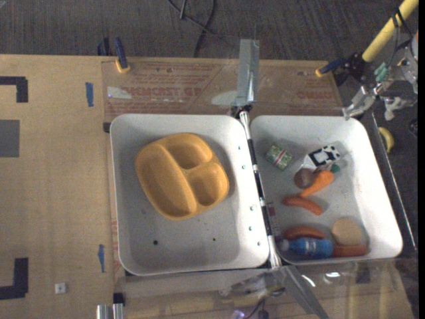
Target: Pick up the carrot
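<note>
Hidden and cut off
Arm (pixel 398 18) cropped at 2 o'clock; carrot (pixel 318 182) tip hidden behind brown ball (pixel 303 177); gripper unclear.

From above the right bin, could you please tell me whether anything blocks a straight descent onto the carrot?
Nothing lies on the carrot, so its top is exposed. A brown round object touches its lower-left end, and a black-and-white toy crowds its leafy end.
</note>
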{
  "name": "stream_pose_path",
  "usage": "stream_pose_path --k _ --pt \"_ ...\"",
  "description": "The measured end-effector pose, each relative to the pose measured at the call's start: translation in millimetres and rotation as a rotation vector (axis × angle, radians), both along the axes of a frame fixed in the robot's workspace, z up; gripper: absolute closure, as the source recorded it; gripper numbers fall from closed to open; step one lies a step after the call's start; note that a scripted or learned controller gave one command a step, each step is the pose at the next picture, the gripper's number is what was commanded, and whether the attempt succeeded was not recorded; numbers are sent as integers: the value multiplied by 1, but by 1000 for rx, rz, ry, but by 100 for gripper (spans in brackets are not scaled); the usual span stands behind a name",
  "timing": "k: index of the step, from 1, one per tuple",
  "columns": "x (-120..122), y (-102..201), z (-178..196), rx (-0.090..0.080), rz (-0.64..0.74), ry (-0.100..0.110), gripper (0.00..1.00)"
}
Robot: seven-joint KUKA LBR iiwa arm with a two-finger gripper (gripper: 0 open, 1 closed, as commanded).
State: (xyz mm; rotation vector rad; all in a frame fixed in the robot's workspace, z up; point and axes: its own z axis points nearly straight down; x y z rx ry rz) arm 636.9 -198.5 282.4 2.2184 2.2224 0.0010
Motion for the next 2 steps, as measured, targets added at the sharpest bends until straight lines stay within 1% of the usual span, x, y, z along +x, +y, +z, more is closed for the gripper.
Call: stream_pose_path --k 1,2 --pt "-30 -25 -97 -1 112 0 0" --pt "-41 -21 -170 -3 217 -17 0"
